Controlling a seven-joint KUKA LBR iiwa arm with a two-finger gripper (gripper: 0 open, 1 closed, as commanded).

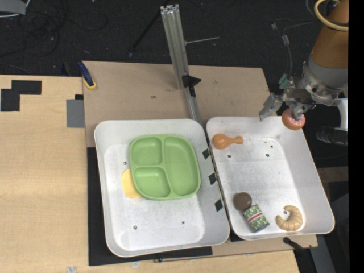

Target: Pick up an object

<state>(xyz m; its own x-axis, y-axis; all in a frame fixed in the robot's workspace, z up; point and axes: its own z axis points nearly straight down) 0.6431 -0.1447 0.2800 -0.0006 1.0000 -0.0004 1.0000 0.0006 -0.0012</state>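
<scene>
My gripper [293,114] hangs over the far right corner of the right bin [310,169], shut on a pink ring-shaped doughnut [294,120] that shows just below its fingers, above the bin's rim. Lying in the right bin are an orange drumstick-shaped toy [227,141] at the far left, a brown ball [243,200], a small green packet [256,218] and a tan croissant [290,218] along the near side. The left bin [153,226] holds a green divided plate [165,166] with a yellow piece [128,185] poking out from under its left edge.
A metal post [179,61] rises behind the gap between the bins. Black clips [212,178] sit along the seam between them. Bare white floor spans the middle of the right bin and the near half of the left bin.
</scene>
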